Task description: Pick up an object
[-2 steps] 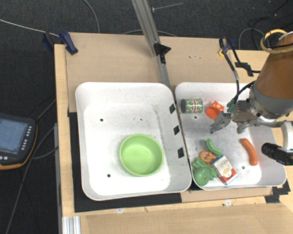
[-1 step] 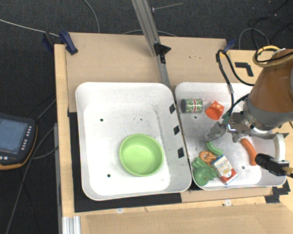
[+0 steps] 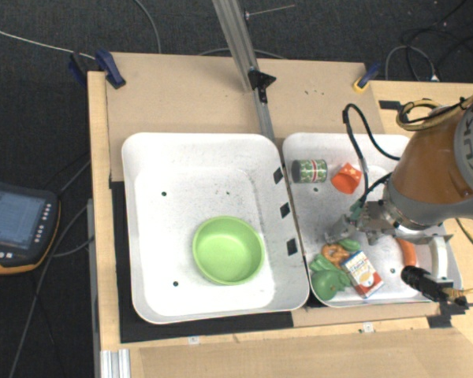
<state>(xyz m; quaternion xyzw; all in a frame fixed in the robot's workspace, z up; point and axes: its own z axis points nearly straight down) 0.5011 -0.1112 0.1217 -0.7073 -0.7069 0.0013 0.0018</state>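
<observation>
The tan wooden tabletop (image 3: 189,93) carries two shallow white plastic bins set side by side, touching along their inner edges. A slanted aluminium bar (image 3: 235,30) crosses above the tabletop's far edge, and blue clamps (image 3: 109,68) grip its far corners.

The left bin (image 3: 150,164) is the larger of the two. It holds one round light-green plastic bowl (image 3: 228,250), upright, resting near the bin's front right area, apart from the walls.

The grey arm with its orange band (image 3: 430,172) enters from the right and hangs over the right bin (image 3: 315,144), covering much of that bin's right half. A black cable (image 3: 361,136) loops from the arm over the bin's far part.

The claw (image 3: 355,223) sits low over the middle of the right bin, pointing left. Whether it is apart or together cannot be determined; no object is visible within it.

Contents of the right bin:
- A small green cylindrical can with a label (image 3: 309,171), lying on its side near the far left wall.
- An orange plastic cup-shaped piece (image 3: 346,178), just beside the can on its right.
- A green leafy toy item (image 3: 325,280) in the front left corner.
- A small red and white carton (image 3: 360,273), tilted, touching the green item.
- A small orange and yellow toy piece (image 3: 334,252), just behind the carton, near the claw.
- A red-orange elongated object (image 3: 408,252), partly hidden under the arm.
</observation>
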